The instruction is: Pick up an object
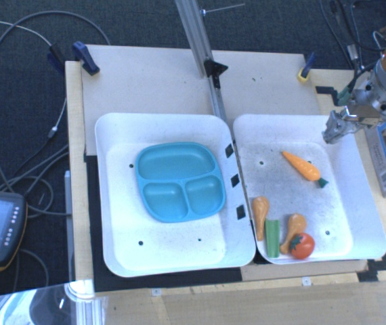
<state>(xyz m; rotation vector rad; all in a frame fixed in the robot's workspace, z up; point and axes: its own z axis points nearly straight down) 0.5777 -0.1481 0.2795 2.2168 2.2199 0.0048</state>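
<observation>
Toy food waits in the right bin [362, 202]; nothing is held.
Nearest lie a tomato [303, 246], a green stick [272, 231] and two orange pieces; farther, a carrot [302, 166]; beyond, the gripper [334, 128] over the far rim, grip state unclear. A blue divided plate [179, 181] sits in the left bin [122, 249].

Right bin [355, 181]: centre floor open between carrot [302, 166] at 12 o'clock and a cluster at 6–7 o'clock, namely orange piece [260, 210], green stick [272, 230], drumstick [294, 226], tomato [303, 246]; 3 o'clock side unobstructed.
</observation>
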